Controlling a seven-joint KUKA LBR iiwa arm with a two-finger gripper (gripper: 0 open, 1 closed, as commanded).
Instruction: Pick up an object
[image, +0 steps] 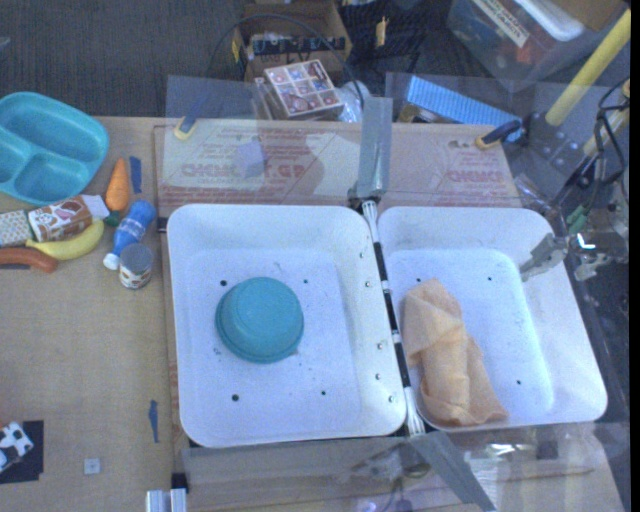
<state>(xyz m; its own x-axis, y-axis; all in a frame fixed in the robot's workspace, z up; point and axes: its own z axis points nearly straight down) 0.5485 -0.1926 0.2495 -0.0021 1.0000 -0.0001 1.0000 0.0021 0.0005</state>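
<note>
Two-finger metal gripper (553, 250): stood at the right rim of the right bin, near its upper right corner, above the rim line. Whether it was open or closed could not be told from the slanted view; nothing was visible in its grasp.

Right shallow white plastic bin (560, 350): held one crumpled tan cloth (450, 355), lying along the bin's left side and reaching down to its lower left corner, well apart from the gripper.

Left shallow white plastic bin (200, 260): held one round teal plastic bowl (260, 319), turned upside down, left of the bin's centre. The two bins sat side by side, touching along their inner rims.

Wooden bench top (80, 380), left of the bins: a light blue divided plastic tray (45, 150) at the far left corner; an orange toy carrot (119, 186) just beside it; a yellow toy banana (70, 245) with a small printed carton (55, 218) resting against it; a blue and white toy bottle (130, 232); a small grey tin can (136, 266) just below the bottle, near the left bin's rim.

Behind the bins: a flat sheet of brown printed cardboard (300, 165), and beyond it a patterned box (300, 88)
</note>
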